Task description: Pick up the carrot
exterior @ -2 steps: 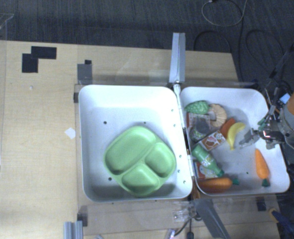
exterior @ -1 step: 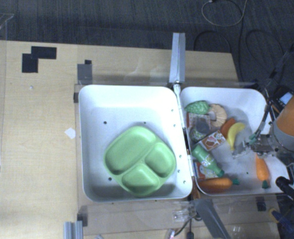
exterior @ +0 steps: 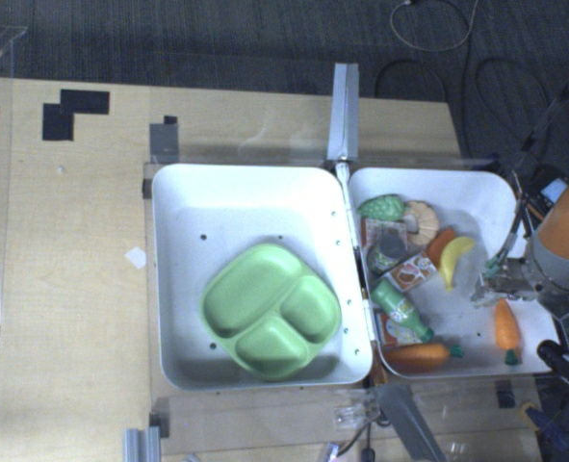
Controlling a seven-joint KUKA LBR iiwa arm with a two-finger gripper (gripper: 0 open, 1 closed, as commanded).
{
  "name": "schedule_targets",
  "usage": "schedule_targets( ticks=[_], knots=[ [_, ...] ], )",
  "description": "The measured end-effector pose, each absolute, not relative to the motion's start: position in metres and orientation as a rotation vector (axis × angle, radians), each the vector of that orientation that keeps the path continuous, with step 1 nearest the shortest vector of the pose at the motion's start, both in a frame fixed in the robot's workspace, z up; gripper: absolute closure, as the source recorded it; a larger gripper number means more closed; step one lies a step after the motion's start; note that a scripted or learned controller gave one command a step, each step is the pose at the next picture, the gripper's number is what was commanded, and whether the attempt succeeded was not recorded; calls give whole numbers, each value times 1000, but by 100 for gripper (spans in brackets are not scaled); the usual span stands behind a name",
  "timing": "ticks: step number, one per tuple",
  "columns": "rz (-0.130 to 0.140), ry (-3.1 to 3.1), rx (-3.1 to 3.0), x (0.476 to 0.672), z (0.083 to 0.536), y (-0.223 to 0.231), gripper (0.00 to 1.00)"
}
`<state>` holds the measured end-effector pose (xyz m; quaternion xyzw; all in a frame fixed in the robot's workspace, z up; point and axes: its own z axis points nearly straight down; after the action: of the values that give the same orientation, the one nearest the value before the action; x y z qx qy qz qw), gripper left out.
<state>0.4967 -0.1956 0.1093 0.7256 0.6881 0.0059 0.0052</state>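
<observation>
Fingers [exterior: 501, 290] hang over the right bin [exterior: 477, 183], toward its 3 o'clock wall, but the metal there is too blurred to tell whether they are spread or pressed together; nothing shows between them.

Just at 6 o'clock from them lies the carrot [exterior: 506, 325], a short orange body flat on the bin floor. Its long axis runs roughly 12 to 6, with the green top [exterior: 511, 357] at the 6 o'clock end, near the bin's 5 o'clock corner. It lies apart from the banana [exterior: 454, 258] at 10 o'clock and from the longer orange piece [exterior: 419, 356] at 9 o'clock along the lower wall.

It looks like a moulded toy, so it is probably light, stiff and smooth-skinned. It would be unlikely to crush, but its rounded, tapering sides could squirt out of a pinch.

The best hold would be across the thick middle of the orange body, closing from 9 and 3 o'clock, square to its length. The narrow green tip offers little to hold. The nearby wall leaves little room on the 3 o'clock side.
</observation>
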Motion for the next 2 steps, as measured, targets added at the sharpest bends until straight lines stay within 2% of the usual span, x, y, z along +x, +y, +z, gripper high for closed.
schedule_targets(
  ticks=[1,2],
  knots=[
    [18,2154,2273,497,109,-196,0],
    [20,2156,2271,498,119,-195,100]
  ],
)
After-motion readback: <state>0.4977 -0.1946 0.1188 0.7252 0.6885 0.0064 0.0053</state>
